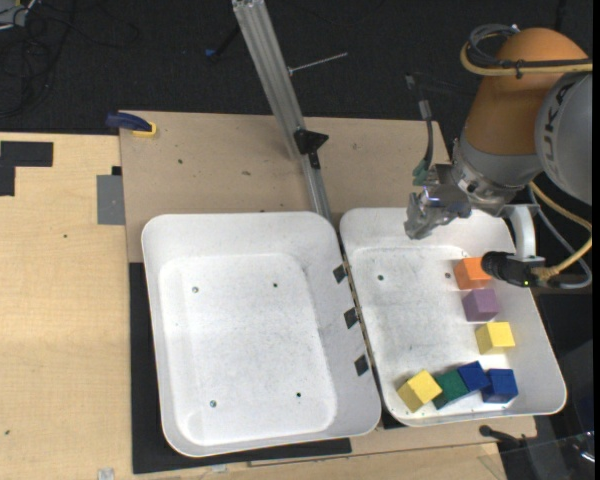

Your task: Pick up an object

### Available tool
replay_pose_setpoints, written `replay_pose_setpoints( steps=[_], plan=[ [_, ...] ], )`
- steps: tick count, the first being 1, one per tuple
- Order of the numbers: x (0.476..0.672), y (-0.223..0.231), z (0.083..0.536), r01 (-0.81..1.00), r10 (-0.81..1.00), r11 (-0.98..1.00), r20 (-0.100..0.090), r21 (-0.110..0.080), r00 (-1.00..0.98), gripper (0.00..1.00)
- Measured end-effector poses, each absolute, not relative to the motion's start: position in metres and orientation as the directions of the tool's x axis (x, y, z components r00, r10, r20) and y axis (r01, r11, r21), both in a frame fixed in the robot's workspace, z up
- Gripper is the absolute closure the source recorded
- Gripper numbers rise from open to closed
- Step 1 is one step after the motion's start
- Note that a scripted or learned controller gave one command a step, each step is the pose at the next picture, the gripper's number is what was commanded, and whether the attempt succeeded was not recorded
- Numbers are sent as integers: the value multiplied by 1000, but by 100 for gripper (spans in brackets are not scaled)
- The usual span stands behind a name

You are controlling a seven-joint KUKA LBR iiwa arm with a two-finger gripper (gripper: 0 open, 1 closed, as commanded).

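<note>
Hand [421,226] above right bin's [380,233] far edge, grip state impossible to tell. Orange block [470,272], purple block [480,303], others along near-right side.

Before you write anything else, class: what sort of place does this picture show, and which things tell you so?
Probably a robotics lab bench set up for picking trials. A grey and orange arm reaches over two shallow white bins, coloured blocks lie in the right one, and cables trail on the dark floor behind.

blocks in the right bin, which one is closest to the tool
The orange block: it lies at the top of the column along the bin's right side, just below the tool; the purple block comes next.
</note>
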State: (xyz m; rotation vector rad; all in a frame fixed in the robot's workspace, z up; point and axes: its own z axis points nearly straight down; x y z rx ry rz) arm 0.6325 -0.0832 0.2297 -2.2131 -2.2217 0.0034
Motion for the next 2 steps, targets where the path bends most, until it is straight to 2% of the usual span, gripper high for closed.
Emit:
replay_pose_setpoints(
  steps=[1,2],
  plan=[
    [625,-36,221,1000,1000,4,2,-5,-4,100],
    [608,8,214,1000,1000,4,2,-6,-4,100]
  ],
)
